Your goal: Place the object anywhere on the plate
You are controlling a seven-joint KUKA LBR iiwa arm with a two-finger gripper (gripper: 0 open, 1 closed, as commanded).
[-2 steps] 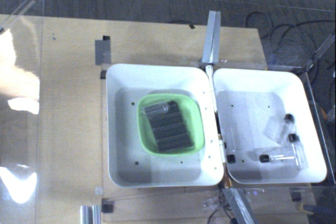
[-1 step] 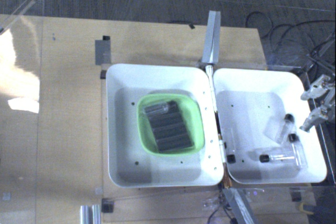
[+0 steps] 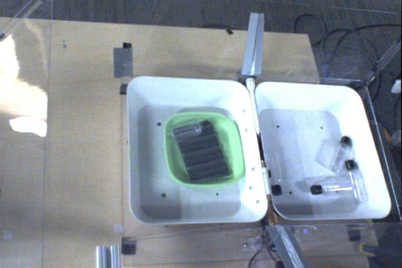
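Tan bench top (image 3: 69, 154), grey carpet beyond. Clear vial (image 3: 187, 130) lying on its side at the far-left part of the green plate (image 3: 233, 135), resting across the top edge of a dark ridged block (image 3: 202, 157) that takes up most of the plate. Plate sitting roughly mid-floor in the left bin (image 3: 141, 154). Right bin (image 3: 295, 128) holding several more clear vials with black caps (image 3: 326, 188), loose along its near and right sides. Jaw state: cannot tell. Judged stage: placement apparently done, vial within the plate's rim. Next move, if any: retreat clear, no nudging of the vial.
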